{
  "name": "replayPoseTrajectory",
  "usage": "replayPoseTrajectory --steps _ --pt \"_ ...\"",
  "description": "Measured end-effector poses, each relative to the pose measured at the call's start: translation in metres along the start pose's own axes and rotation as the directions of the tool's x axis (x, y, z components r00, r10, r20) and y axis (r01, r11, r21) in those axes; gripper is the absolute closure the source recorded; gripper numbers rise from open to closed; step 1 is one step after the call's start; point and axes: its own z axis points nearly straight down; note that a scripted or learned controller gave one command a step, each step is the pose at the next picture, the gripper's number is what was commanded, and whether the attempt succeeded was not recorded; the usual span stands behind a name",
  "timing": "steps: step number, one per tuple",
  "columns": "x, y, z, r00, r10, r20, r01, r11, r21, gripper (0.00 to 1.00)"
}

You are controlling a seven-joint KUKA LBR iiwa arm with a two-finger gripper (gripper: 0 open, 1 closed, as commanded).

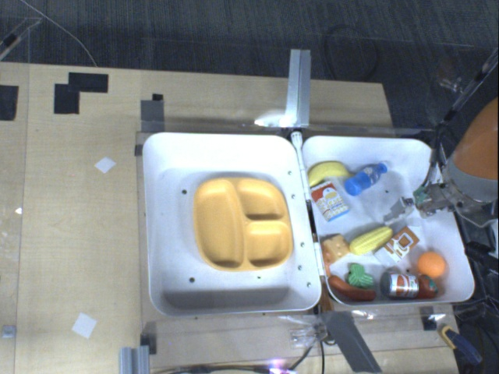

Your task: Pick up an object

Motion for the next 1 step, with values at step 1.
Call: replayPoseTrajectory --steps 1 --pt "0.0042 0.0951 0.0278 0.987 0.159 -0.001 -0.159 0.987 0.002 0.0"
